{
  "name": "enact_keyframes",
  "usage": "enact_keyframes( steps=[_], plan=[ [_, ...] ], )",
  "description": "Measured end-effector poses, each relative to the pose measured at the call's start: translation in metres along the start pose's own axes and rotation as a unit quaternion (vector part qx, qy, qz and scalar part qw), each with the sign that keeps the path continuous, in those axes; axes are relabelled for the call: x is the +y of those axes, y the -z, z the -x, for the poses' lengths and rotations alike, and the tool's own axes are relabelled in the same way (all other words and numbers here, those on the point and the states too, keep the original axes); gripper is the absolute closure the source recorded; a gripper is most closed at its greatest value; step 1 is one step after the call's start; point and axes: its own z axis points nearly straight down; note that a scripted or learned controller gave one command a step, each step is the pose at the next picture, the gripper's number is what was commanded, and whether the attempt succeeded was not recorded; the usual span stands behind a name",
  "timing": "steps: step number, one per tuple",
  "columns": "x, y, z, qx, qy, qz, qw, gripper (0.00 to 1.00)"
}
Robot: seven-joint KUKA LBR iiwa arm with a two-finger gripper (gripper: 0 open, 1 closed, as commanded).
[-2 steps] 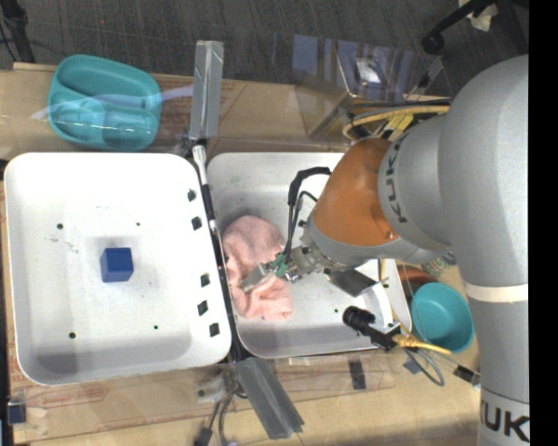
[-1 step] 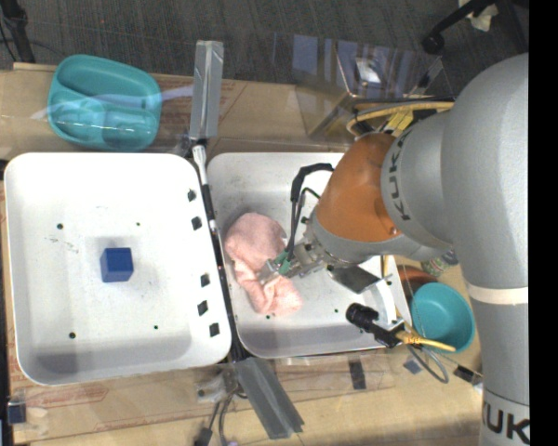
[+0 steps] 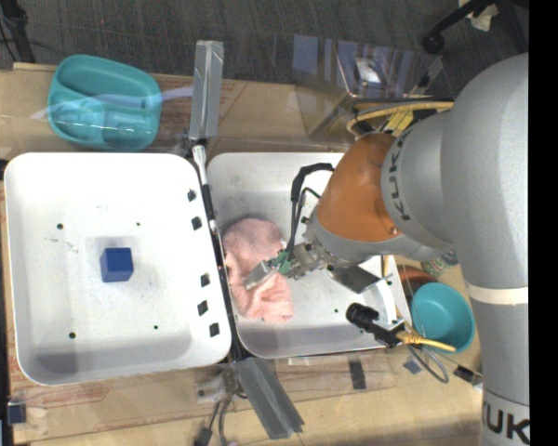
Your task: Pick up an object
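Pink cloth point(image 3: 257, 268): soft, crumpled fabric lying in the left half of the right bin point(image 3: 260, 342), close to that bin's left wall. Long axis runs roughly from the far side of the bin toward the near side; outline lumpy, no distinct front end. Its right middle is partly covered by the gripper.

Gripper point(image 3: 259, 276): metallic grey, with a green part behind the tips, low over the cloth and reaching in from the right. Whether the 2 fingers are parted, closed or pinching fabric cannot be told; the tips blur into the pink folds.

Arm point(image 3: 428, 193): smooth grey casing with an orange band point(image 3: 353, 198) above the wrist; it hides much of the right bin's right half and is cut off at the lower right.

Left bin point(image 3: 37, 360): shallow, white, rounded corners, with small dark specks on the floor. It holds 1 blue cube point(image 3: 117, 264), well apart from the cloth.

Teal scoop-like container point(image 3: 102, 100): translucent plastic, on the bench beyond the left bin.

Teal bowl point(image 3: 444, 314): round, beside the right bin's near right corner, partly hidden by the arm.
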Motion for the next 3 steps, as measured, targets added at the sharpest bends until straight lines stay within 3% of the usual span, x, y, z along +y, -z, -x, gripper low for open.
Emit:
enact_keyframes(
  steps=[1, 2, 3],
  plan=[
    [-0.0122, -0.0098, -0.0037, 0.0, -0.018, 0.001, 0.9998, 0.0],
    [-0.0113, -0.0001, -0.0039, 0.001, -0.015, 0.001, 0.9999, 1.0],
    [-0.0113, 0.0, -0.0037, 0.0, -0.015, 0.001, 0.9999, 0.0]
  ],
)
